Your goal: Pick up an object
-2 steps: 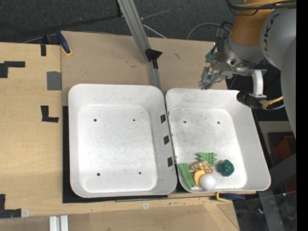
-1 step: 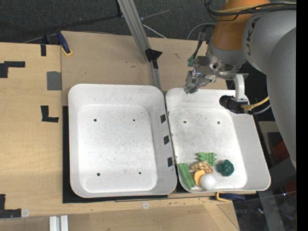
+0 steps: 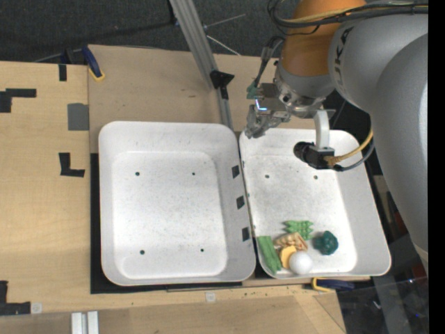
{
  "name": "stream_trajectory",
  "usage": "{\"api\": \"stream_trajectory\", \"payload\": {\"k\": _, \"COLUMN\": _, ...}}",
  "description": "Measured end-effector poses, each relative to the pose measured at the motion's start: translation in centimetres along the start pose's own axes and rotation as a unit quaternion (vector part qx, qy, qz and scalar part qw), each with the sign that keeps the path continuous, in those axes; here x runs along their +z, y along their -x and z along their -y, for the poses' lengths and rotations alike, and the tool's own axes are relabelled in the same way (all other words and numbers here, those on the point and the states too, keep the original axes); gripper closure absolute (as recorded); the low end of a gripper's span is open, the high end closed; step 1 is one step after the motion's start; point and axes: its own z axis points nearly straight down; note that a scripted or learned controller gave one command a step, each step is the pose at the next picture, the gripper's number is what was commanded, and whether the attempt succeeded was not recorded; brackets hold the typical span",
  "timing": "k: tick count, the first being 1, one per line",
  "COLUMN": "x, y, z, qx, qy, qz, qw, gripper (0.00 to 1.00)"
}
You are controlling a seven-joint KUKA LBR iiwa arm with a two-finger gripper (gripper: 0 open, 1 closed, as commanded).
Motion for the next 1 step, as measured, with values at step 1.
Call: {"api": "stream_trajectory", "payload": {"k": 1, "x": -0.60, "y": -5.45, "z": 0.63, "qx": 0.000, "qy": 0.000, "qz": 0.000, "qw": 1.0000, "gripper": 1.00}}
